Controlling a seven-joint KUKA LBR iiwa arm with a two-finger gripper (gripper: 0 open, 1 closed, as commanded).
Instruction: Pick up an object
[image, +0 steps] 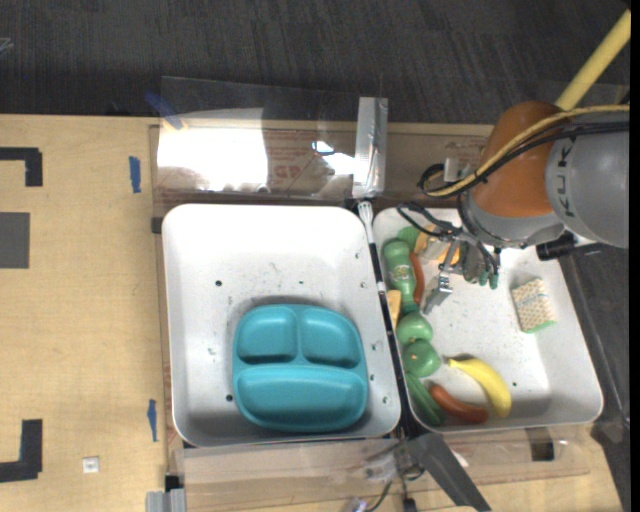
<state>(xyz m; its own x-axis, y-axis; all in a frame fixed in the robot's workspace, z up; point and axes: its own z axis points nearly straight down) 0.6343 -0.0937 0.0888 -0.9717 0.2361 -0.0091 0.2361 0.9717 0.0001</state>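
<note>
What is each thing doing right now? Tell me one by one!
Teal tray: flat in the left bin, right way up.
Banana: lying in the right bin, near the front.
Sponge block: lying alone, touching nothing.
Gripper: low over the right bin, by the green toys.

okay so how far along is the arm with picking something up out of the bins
Done: the arm has reached into the right bin, and its tool hangs low over that bin's upper left part, near the green pieces. In hand: nothing visibly; whether the tool grips anything cannot be told. Left: the grasp and the lift. The banana, the sponge-like block and the teal tray lie untouched.
</note>
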